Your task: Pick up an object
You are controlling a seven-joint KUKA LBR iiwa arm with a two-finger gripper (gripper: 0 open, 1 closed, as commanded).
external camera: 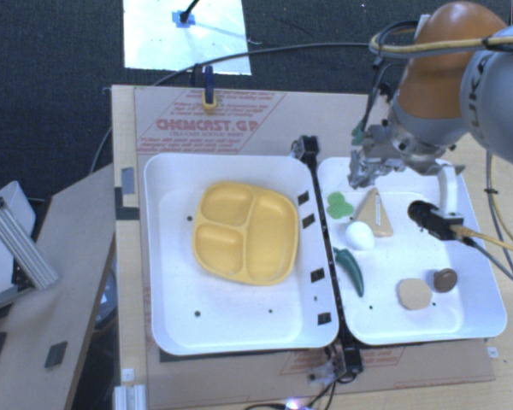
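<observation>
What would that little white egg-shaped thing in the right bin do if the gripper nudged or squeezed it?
The white egg looks round and smooth, so a nudge would probably send it rolling, perhaps against the tan wedge or green pepper beside it. Its curved surface may slip out from between two fingers. It looks like a light toy, though that is a guess.

Yellow divided plate (246,232) in left bin (167,314); pincer (362,176) over right bin (479,314) near tan wedge (374,213), white egg (359,235)
</observation>
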